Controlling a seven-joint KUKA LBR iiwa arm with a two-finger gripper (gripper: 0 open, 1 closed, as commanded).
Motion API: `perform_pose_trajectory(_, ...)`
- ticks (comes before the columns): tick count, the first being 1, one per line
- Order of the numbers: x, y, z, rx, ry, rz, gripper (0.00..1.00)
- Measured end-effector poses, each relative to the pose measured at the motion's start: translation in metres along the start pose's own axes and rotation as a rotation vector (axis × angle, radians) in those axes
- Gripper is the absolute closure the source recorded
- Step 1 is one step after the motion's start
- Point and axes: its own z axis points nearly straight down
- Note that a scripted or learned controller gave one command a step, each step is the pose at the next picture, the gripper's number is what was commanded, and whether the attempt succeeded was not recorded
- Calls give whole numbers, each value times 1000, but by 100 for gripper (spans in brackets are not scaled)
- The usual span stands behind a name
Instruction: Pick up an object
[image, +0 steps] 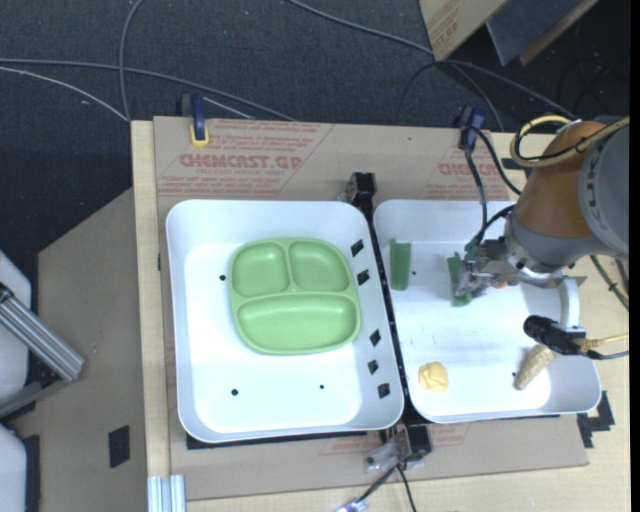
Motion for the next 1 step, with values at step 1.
perform_pose_trajectory(1,3,4,-44,1,-4,-1,100)
